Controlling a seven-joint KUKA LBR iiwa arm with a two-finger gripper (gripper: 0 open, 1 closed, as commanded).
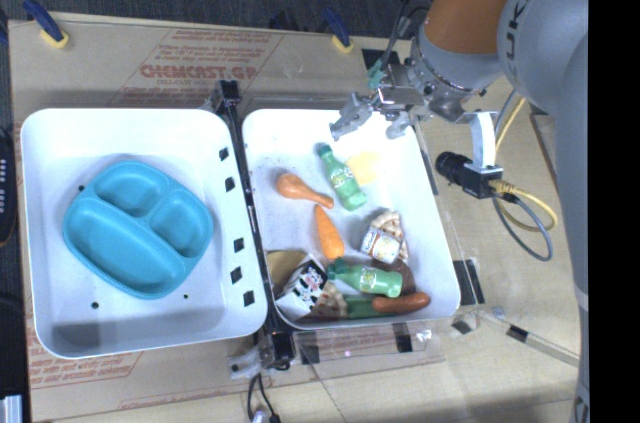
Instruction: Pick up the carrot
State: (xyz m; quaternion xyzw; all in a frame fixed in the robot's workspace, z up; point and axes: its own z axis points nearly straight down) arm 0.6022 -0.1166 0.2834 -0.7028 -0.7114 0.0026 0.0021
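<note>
The carrot (328, 233) is a small orange cone lying in the middle of the right bin (266, 143), its tip pointing toward the far side. My gripper (373, 122) hangs over the far end of that bin, well beyond the carrot. It is open, with nothing between its fingers (349, 120). A green bottle (342, 176) lies between the gripper and the carrot.
An orange drumstick (300, 188) lies left of the carrot. A snack packet (385, 237), a second green bottle (368, 279), a sausage (401, 303) and a cow-patterned carton (306, 284) crowd the near end. A yellow piece (366, 167) lies by the upright bottle. The left bin (60, 136) holds a blue divided plate (140, 226).
</note>
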